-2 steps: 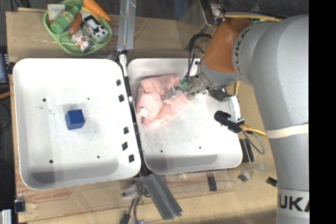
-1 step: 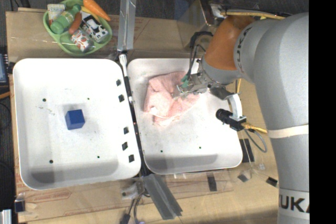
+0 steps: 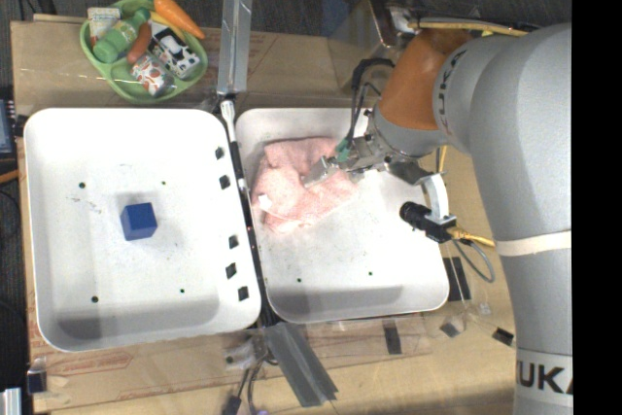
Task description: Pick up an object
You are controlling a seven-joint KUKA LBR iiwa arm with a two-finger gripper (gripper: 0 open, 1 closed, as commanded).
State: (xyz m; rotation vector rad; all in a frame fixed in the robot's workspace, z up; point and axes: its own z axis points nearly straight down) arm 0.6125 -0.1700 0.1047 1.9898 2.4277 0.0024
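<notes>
A crumpled pink cloth (image 3: 296,185) lies in the upper left part of the right bin (image 3: 369,296). My gripper (image 3: 321,172) reaches in from the right and sits low over the cloth's upper right part, its tips against the fabric. A small blue cube (image 3: 139,221) rests in the left bin (image 3: 58,306), left of centre, far from the gripper. The grey arm with its orange band (image 3: 413,87) covers the right bin's upper right corner.
A green bowl (image 3: 117,85) holding toy food stands on the bench behind the left bin. A grey metal divider (image 3: 233,44) runs between the bins. A black fitting with cables (image 3: 428,219) hangs over the right bin's right rim.
</notes>
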